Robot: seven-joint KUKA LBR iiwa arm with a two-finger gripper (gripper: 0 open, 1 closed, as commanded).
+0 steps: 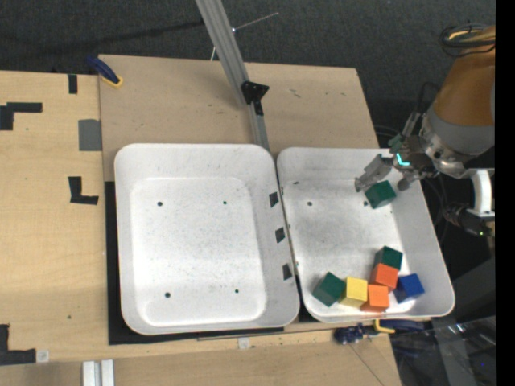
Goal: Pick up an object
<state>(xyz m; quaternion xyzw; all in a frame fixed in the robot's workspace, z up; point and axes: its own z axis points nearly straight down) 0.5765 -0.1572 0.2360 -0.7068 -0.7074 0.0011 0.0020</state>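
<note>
My gripper (381, 183) hangs over the upper right part of the right bin (338, 232), reaching in from the right. A dark green block (381, 194) sits tilted between its two fingertips, apart from the other blocks, and the gripper is shut on it. Several more blocks lie bunched in the bin's near right corner: a green one (328, 289), a yellow one (356, 289), two orange ones (378, 296), a blue one (409, 286) and another green one (390, 256).
The left bin (193, 240) stands beside the right one, their rims meeting at the middle. A grey metal pole (229, 43) slants across the bench behind the bins. The arm's orange band (471, 83) is at the right edge.
</note>
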